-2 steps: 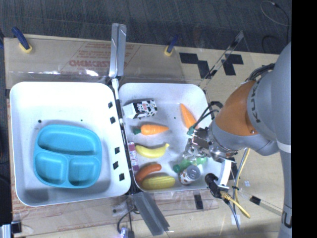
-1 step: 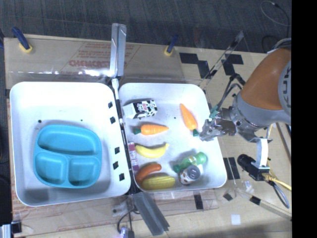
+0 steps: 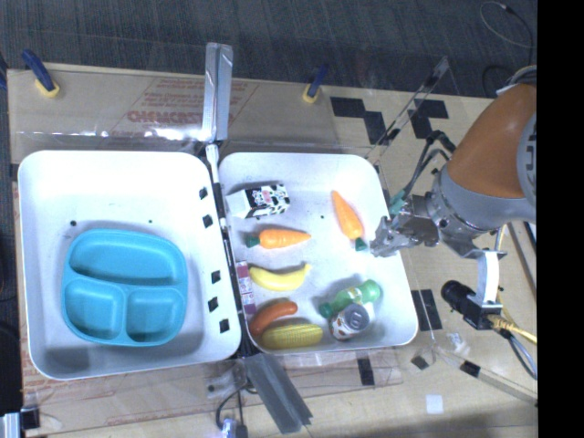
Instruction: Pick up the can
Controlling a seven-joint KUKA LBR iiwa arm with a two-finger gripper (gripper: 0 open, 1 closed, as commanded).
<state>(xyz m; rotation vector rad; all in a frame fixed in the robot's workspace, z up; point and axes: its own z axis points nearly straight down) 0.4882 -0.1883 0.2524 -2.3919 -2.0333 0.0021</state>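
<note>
The can (image 3: 351, 318) lies near the right bin's (image 3: 394, 292) front-right rim; the tool (image 3: 388, 240) hovers beyond that rim.

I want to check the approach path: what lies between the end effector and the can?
In the camera view, a green bottle touches the can on the side toward the end effector; the rest is bare bin floor.

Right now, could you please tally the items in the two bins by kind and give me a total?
Carrots: 2
Banana: 1
Corn cob: 1
Hot dog: 1
Can: 1
Green bottle: 1
Cow-print carton: 1
Blue divided tray: 1
Total: 9
</note>
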